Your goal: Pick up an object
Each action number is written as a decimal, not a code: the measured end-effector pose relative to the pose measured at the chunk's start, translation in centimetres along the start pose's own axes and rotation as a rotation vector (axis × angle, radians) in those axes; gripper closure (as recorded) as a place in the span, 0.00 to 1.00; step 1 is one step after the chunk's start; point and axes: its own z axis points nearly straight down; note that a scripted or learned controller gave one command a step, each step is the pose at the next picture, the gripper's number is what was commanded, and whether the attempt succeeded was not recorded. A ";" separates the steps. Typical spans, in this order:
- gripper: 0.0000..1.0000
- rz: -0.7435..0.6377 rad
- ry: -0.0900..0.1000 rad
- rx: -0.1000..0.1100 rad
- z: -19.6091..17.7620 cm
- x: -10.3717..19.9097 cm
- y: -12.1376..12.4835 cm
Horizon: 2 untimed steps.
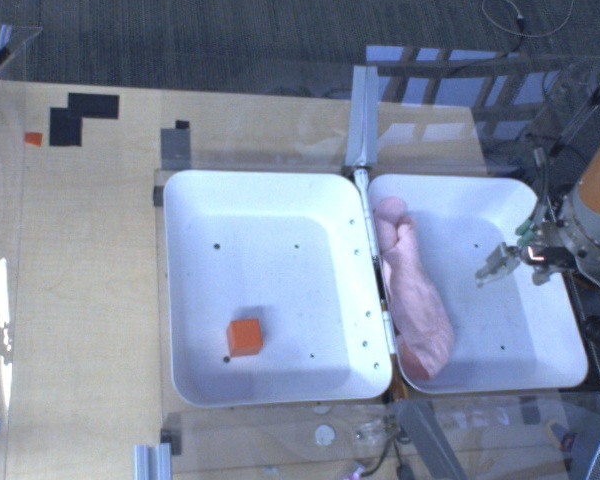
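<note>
**A:** You're looking for anything readable. See any lettering?

**B:** None you can read. The black patches at the upper left of the frame, on the bench, are plain shapes with no print on them.

**A:** And the small orange square beside them?

**B:** Blank too. You get no label, brand or number anywhere, and both white bins are unmarked.

A long pink soft object is laid lengthwise against the right bin's left wall, left of the gripper and apart from it. A small orange block is seen far left of the gripper, in the left bin.
</note>
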 end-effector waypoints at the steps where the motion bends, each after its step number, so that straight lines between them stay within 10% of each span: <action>1: 0.00 0.012 0.000 0.000 8.3 4.2 2.3; 2: 0.00 -0.052 -0.001 -0.017 15.4 3.2 3.2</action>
